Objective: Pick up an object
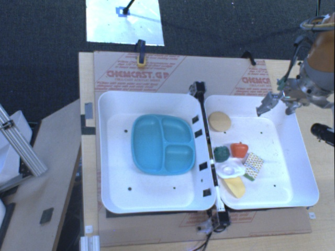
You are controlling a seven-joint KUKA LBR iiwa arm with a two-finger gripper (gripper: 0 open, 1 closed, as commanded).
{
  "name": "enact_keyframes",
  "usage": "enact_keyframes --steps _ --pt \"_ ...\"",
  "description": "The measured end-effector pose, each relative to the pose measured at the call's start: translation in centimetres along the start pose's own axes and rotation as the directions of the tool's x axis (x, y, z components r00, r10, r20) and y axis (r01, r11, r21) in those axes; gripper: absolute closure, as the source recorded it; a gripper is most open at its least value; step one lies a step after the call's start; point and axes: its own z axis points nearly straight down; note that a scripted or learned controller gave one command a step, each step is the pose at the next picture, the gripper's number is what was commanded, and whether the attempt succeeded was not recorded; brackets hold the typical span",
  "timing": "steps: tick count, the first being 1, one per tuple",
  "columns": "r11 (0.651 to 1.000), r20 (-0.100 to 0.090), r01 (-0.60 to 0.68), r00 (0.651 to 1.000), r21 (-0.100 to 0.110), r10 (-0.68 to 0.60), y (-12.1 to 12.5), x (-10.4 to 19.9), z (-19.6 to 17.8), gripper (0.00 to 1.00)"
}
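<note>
Hovering over the upper right corner of the right bin, the claw is showing two fingers spread apart with nothing between them. All the candidate objects are lying below and to its left, bunched near the divider: the tan disc nearest, then the red tomato-like piece, green lump, patterned packet, white piece and yellow wedge. Crowding is looking like the main risk: a descent there could be straddling two pieces or nudging one aside, and the flat disc is offering little for fingers to catch. The blue tray is sitting further left, in the other bin.
</note>
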Motion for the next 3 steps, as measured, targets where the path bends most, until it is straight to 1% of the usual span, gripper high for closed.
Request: enact_keyframes --steps 1,2,3 --pt "1.0 0.0 -0.002 1.0 0.004 0.002 0.6 -0.7 5.5 0.0" --pt "1.0 0.0 -0.002 1.0 0.003 0.002 1.1 -0.6 9.8 0.0" --pt "1.0 -0.001 -0.003 1.0 0.004 0.003 0.9 -0.8 14.0 0.0"
